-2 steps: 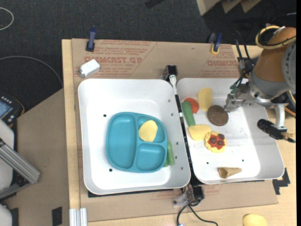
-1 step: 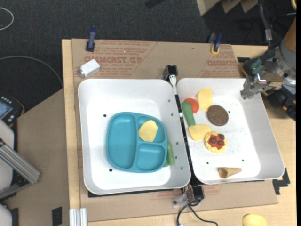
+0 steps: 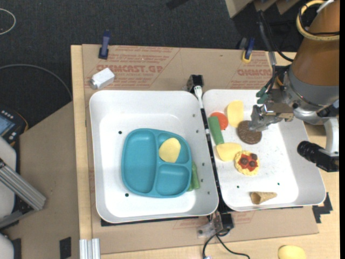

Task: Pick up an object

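The gripper [image 3: 257, 124] hung low over the right bin [image 3: 291, 190], right at the upper edge of a brown round cookie [image 3: 249, 133] lying on the bin floor. A yellow piece [image 3: 235, 112] lay just beside it, to its left.

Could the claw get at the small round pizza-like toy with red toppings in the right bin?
Probably yes: the small round pizza-like toy with red toppings lies uncovered, just below the claw.
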Controlling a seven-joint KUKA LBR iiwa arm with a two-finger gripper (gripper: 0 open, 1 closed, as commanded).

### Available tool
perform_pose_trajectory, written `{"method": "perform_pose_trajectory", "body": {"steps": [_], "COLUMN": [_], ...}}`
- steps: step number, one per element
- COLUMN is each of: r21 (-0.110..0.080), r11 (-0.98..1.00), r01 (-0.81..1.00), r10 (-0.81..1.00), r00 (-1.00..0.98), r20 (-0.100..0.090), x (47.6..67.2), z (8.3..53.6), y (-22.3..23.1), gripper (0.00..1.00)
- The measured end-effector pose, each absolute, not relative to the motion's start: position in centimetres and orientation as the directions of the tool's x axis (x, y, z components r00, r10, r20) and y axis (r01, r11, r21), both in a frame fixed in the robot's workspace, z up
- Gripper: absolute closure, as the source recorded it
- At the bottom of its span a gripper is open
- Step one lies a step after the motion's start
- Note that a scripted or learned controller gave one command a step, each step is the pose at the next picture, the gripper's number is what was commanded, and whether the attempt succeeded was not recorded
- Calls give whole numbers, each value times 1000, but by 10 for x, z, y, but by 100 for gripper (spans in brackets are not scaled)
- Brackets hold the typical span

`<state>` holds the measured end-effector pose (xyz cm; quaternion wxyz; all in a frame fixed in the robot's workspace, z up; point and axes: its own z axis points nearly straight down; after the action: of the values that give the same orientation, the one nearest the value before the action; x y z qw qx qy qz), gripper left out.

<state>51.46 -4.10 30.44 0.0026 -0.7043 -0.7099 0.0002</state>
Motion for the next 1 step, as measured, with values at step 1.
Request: {"method": "perform_pose_trajectory", "body": {"steps": [1], "r21": [12], "r11": [7], "r01": [1000], "r10": [1000], "r00": [-7], "r20": [2], "x": [494], "z": [396], "y": [-1], "gripper": [100]}}
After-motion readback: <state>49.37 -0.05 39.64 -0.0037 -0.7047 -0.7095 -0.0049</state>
